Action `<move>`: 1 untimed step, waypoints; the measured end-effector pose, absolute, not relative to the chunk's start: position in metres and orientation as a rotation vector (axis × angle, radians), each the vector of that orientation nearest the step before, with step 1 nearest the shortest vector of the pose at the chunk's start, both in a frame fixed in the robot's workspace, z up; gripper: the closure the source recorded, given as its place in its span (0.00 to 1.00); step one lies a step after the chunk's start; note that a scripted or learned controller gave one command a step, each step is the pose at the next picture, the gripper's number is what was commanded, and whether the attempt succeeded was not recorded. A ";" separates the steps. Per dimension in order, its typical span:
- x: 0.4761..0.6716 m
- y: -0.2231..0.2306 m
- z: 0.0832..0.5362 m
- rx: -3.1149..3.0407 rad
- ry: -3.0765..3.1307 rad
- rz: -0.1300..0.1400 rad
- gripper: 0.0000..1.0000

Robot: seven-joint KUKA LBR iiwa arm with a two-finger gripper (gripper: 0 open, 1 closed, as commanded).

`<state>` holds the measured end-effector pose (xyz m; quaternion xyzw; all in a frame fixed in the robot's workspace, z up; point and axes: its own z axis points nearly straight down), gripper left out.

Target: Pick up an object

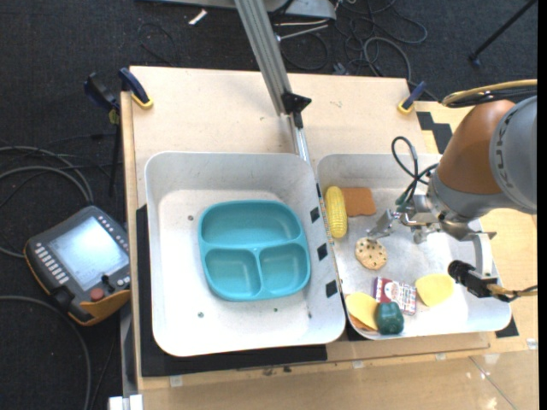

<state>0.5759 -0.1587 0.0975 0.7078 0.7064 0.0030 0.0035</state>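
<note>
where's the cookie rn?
The cookie lies in the right bin, near its left-centre, just below the corn cob and brown slice, with the end effector close above-right.

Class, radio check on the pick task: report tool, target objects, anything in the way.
Tool low in right bin, fingers spread, gripping nothing. Cookie just below it; corn cob and brown slice to the left. Nothing blocking.
</note>
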 end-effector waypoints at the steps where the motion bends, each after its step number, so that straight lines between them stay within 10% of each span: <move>1: 0.577 -0.159 0.111 2.214 2.214 0.011 1.00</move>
